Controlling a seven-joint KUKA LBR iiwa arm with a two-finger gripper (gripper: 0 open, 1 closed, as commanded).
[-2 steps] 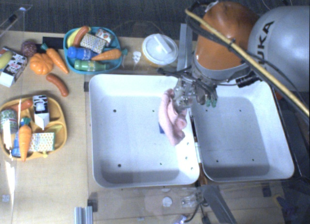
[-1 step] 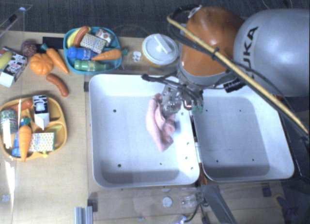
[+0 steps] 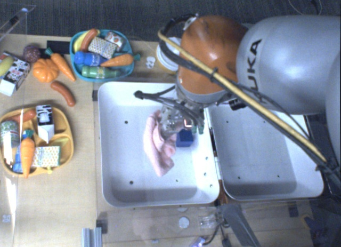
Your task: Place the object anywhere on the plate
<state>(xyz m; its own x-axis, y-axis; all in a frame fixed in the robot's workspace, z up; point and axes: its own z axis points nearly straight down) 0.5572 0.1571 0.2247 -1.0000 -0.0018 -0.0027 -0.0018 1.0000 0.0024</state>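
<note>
Blue block (image 3: 185, 138) beside pink cloth (image 3: 159, 143) — jaws (image 3: 175, 126) (state unclear) above; arm (image 3: 287, 64) reads "KUKA".

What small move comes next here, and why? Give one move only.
Probably lift the hand a little and check what it has. It sits low in the left bin, over the pink cloth and beside the blue block, and the view does not show whether it grips anything. I see no plate in either bin, so carrying anything off now seems premature.
</note>
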